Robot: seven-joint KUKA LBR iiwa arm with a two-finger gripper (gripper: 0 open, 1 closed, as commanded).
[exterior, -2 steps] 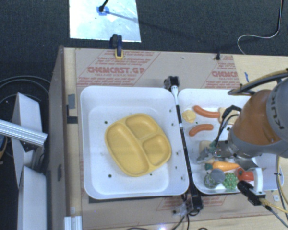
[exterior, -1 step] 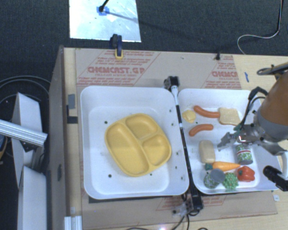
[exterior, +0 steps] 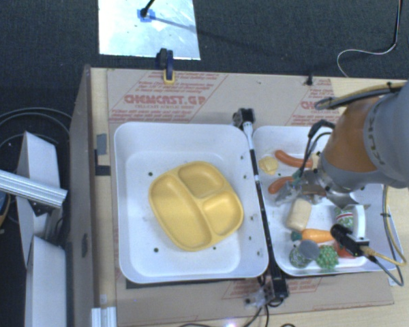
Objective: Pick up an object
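The right white bin holds several toy foods: two reddish sausages, a small yellow piece, a cream block, an orange carrot, a grey round item and a green broccoli-like piece. My gripper reaches in from the right and hangs low over the bin's middle. It sits right beside the lower sausage and just above the cream block. The wrist hides what lies beneath it.
The left white bin carries a yellow divided plate. A black ridge separates the two bins. A small white, green and red can lies at the right bin's right side. Cables run along the right edge of the bench.
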